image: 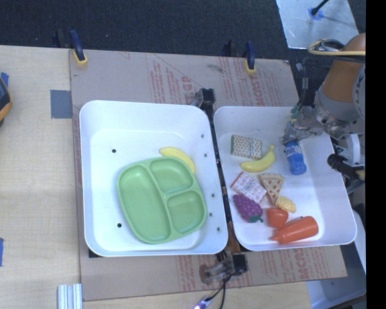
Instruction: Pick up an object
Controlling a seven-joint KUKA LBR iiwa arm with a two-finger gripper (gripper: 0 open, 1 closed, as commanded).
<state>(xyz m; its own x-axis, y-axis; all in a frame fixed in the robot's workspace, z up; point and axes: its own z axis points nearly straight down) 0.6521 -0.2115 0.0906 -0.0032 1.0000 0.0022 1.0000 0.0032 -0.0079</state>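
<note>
Two shallow white bins side by side on the table: left bin point(96, 172) with one green three-compartment plastic tray point(161, 200) and one yellow toy banana point(178, 158) touching its upper rim. Right bin point(331, 192) with a second banana point(258, 161), one small blue bottle point(296, 158) lying with its long axis running near to far, one orange carrot point(296, 230), purple grapes point(248, 207). Pincer point(298, 131) just above the bottle's far end; spread or pressed together impossible to tell.
</note>
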